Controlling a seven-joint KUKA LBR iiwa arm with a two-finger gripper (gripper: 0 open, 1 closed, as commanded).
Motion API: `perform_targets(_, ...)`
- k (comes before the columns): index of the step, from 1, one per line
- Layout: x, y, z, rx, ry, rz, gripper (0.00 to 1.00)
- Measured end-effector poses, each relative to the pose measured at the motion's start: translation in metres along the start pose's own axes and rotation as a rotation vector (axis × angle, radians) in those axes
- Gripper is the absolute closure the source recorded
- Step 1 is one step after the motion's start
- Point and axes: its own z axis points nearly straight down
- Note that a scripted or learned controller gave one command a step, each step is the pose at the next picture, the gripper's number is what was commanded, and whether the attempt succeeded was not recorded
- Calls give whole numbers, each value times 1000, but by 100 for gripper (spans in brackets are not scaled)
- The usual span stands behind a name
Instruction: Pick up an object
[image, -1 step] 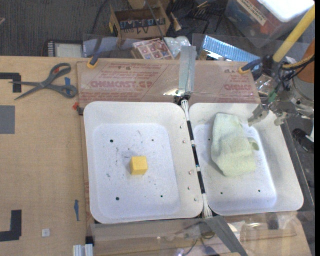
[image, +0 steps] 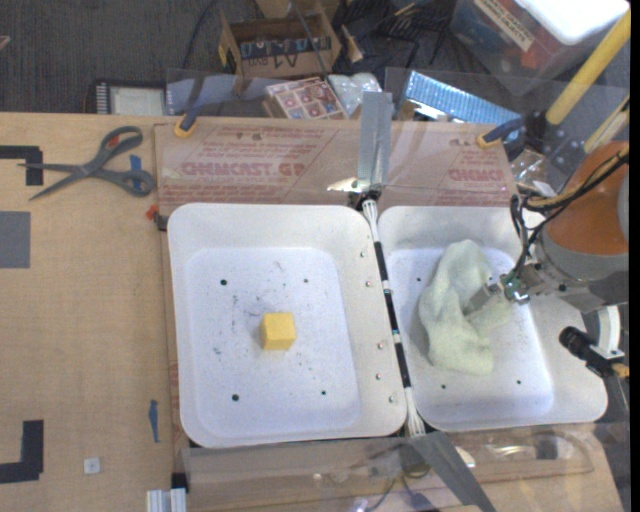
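A small yellow cube (image: 279, 331) sits near the middle of the left white bin (image: 200, 250). A crumpled pale green cloth (image: 452, 318) lies in the left half of the right white bin (image: 570, 395). The arm, grey with an orange band (image: 600, 215), comes in from the right and reaches down into the right bin. My gripper (image: 484, 298) is low at the cloth's right edge, touching it or just above it. The cloth's folds hide the tip, so a grip on it does not show.
Blue-handled scissors (image: 100, 165) lie on the bench at the far left. A cardboard sheet (image: 260, 165) and a metal divider (image: 374, 140) stand behind the bins. Boxes and cables crowd the back. A clear plastic strip (image: 470, 460) runs along the front.
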Motion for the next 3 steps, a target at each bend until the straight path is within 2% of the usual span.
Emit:
perform_targets(1, 37, -23, 0, -3, -2, -31, 0)
perform_targets(2, 38, -22, -11, -8, -2, -30, 100)
perform_targets(3, -20, 80, 0, -1, -3, 233, 100)
